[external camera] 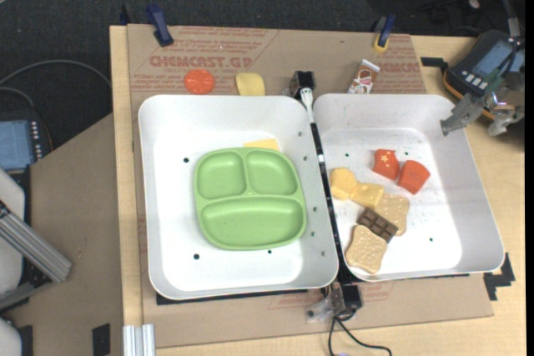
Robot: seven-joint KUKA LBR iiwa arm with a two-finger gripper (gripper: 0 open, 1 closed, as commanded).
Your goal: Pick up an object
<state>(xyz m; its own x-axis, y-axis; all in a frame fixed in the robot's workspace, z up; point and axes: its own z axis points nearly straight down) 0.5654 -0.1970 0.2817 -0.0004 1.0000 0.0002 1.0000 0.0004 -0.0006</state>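
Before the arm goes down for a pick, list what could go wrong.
1. The yellow pieces, chocolate bar and crackers lie touching or overlapping in the right bin, so a grasp may catch two or push them apart.
2. The two red pieces sit side by side; closing on one could knock the other.
3. The tool is at the bin's far right rim, which it might clip while descending.

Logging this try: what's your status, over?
Gripper at right bin's far right rim, holding nothing visible. Toy food pile, red blocks and tan cracker pieces, untouched in right bin. Green divided plate in left bin. Nothing blocking.
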